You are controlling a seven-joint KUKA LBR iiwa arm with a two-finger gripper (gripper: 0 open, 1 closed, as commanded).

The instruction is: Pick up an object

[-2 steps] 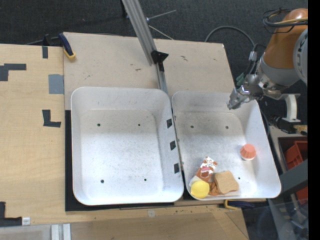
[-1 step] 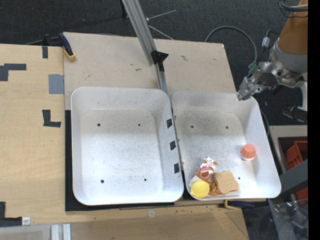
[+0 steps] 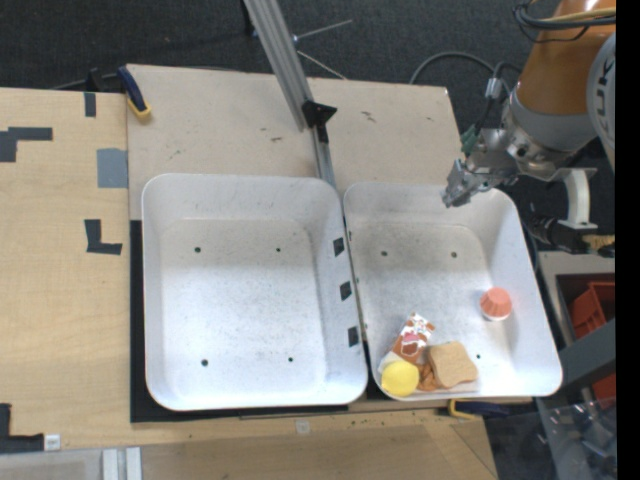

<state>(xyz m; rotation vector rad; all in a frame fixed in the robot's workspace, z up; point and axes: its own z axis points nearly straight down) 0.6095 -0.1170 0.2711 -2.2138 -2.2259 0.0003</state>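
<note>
Objects, perhaps four, right bin (image 3: 520, 258), claw (image 3: 458, 192) above far rim

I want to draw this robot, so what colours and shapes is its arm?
The arm is chunky and rounded: a shiny orange band sits on top of grey metal. Black cables loop beside it. At its tip is a small, dark grey metal pincer.
</note>
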